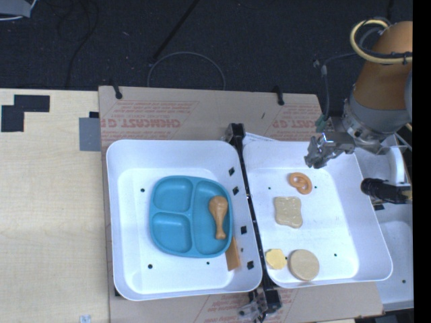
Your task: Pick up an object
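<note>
End effector [316, 155] hangs over right bin's [377, 247] far edge; grip state: cannot tell. Pretzel [300, 182] just below-left of it, on bin floor. Judged light, rigid, small, maybe slick. Best hold: across outer ring, pinching opposite sides.

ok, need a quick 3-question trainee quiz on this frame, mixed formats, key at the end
1. True or false: the tan plastic drumstick lies on the blue divided plate in the left white bin.
2. Multiple choice: which item in the right white bin lies nearest the gripper? A) orange pretzel-shaped toy B) round tan disc C) small yellow round piece
3. Fill in: the flat beige bread-like piece sits between the pretzel toy and the ____.

Key: 1 true; 2 A; 3 round tan disc.
</note>
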Tool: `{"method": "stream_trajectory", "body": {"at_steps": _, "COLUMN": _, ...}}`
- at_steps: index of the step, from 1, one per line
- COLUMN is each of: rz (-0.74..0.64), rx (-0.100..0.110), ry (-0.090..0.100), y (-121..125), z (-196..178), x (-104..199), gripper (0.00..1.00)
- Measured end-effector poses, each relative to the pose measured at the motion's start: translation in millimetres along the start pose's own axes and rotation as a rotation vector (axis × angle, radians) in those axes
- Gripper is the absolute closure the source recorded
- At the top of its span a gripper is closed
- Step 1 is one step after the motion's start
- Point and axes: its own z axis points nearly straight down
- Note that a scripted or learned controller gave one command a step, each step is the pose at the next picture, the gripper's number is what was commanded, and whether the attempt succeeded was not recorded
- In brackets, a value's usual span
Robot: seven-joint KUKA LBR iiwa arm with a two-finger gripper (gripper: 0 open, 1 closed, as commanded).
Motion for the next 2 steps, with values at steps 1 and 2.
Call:
{"method": "stream_trajectory", "body": {"at_steps": 1, "rz": 0.000, "rx": 0.001, "ry": 0.000, "y": -9, "z": -2, "x": 49, "gripper": 1.00}}
{"method": "stream_trajectory", "body": {"at_steps": 2, "rz": -0.001, "rx": 0.002, "ry": 0.000, "y": -23, "z": 3, "x": 106, "gripper": 1.00}}
